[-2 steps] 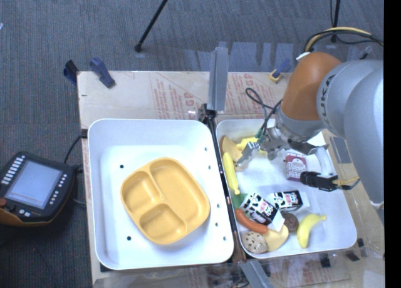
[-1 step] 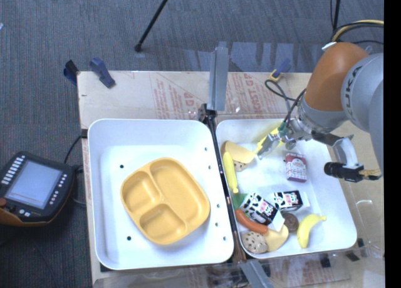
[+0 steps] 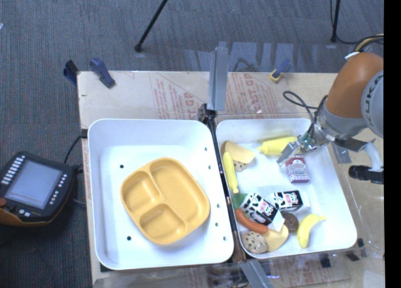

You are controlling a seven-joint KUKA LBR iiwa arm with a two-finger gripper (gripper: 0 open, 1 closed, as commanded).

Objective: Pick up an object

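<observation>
Nothing is lifted yet: the gripper (image 3: 299, 149) hangs with fingers spread just above the small red carton (image 3: 297, 170) in the right bin (image 3: 341, 215); grasping and lifting remain.

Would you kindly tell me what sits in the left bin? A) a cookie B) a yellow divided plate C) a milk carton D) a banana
B: the yellow divided plate lies in the left bin; the food items are in the right bin.
</observation>
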